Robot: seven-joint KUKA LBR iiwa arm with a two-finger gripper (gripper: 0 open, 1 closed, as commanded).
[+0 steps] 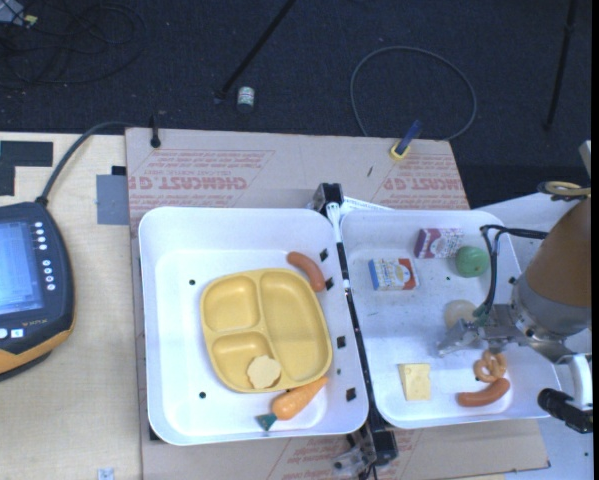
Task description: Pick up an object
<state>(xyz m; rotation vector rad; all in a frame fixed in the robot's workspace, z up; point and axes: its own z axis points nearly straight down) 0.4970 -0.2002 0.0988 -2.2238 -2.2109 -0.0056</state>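
My gripper (476, 334) hangs low over the right bin (379, 230), at the end of the grey arm (564, 273) that comes in from the right. It sits just above a pretzel (490, 366) and a brown sausage (482, 396), and just below a pale round object (460, 313). A yellow cheese square (415, 380) lies to its left. Further back in the same bin are a small white carton (392, 273), a purple and white packet (437, 241) and a green ball (470, 260). Nothing is visibly held.
The left bin (169, 238) holds a yellow divided plate (229, 303) with a cracker (264, 372) in it, a sausage (306, 268) at its upper right and a carrot (297, 402) below. A handheld screen pendant (19, 283) lies far left.
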